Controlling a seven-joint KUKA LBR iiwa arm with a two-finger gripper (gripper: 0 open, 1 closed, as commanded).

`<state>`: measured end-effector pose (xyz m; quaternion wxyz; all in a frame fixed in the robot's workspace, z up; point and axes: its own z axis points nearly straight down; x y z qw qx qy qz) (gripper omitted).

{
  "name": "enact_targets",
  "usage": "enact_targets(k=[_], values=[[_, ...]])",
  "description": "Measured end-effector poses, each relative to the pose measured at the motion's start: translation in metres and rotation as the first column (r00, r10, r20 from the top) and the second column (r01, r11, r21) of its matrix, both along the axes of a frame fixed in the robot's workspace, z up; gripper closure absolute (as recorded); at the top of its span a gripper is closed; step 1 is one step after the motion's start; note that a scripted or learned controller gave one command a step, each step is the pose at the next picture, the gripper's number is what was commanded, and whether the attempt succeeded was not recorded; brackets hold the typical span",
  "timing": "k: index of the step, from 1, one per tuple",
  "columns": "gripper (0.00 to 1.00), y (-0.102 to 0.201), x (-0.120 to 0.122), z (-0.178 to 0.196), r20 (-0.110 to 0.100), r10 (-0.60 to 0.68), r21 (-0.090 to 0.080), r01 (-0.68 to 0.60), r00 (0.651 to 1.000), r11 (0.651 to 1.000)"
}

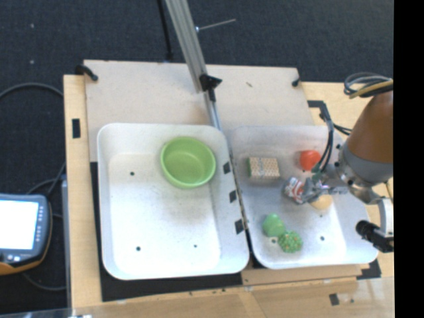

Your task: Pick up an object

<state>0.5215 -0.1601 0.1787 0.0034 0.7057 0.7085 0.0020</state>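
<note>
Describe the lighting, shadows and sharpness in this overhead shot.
Camera view: even, soft light with no hard glare; the white bins look slightly washed out. Camera view: the green bowl casts a faint shadow only. Camera view: overall soft focus, so the claw is a blurry metallic patch and the small green balls lack fine detail.

1. We see bright, even light from overhead across the bench (165, 91).
2. We find the white bins (119, 244) nearly washed out, with weak shadows.
3. We note a soft, low-resolution frame; the small items in the right bin (338, 237) blur at their edges.
</note>
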Motion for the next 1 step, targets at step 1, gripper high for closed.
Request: enact_targets(k=[1], values=[[1.0,-0.0071,0.0059,0.0462,0.0,-0.001,-0.001,0.001,1.0,1.0]])
